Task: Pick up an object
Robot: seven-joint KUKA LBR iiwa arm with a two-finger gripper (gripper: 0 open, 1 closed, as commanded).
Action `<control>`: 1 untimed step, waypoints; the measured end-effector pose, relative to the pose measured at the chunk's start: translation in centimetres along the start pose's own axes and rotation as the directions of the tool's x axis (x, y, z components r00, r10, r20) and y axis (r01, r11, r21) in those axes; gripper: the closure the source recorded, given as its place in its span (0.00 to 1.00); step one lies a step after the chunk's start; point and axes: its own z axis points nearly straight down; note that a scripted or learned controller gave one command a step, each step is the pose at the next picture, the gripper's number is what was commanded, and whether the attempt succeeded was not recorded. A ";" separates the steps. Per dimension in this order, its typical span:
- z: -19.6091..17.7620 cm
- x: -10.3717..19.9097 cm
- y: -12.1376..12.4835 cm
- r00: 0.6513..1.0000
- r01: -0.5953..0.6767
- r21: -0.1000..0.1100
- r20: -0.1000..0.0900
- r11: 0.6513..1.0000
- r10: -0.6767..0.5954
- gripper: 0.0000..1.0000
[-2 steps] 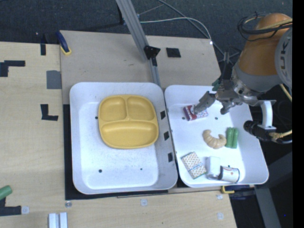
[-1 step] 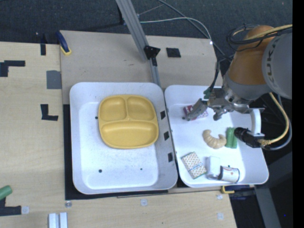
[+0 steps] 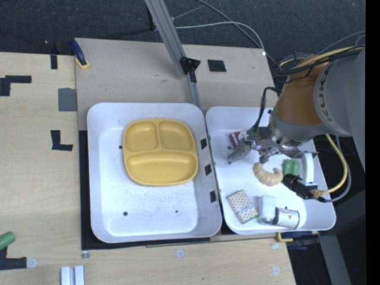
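Yellow three-section plastic plate [image 3: 160, 152] in left bin [image 3: 98, 159]; gripper [image 3: 248, 147] grip state unclear, above right bin [image 3: 217, 120].

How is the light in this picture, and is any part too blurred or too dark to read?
Camera view: soft, even light with faint shadows; the yellow plate in the left bin is clear; the gripper over the right bin is dark and blurred, its shape hard to read.
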 end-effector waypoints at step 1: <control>5.3 0.0 0.0 1.000 0.001 -0.008 0.002 1.000 -0.001 0.00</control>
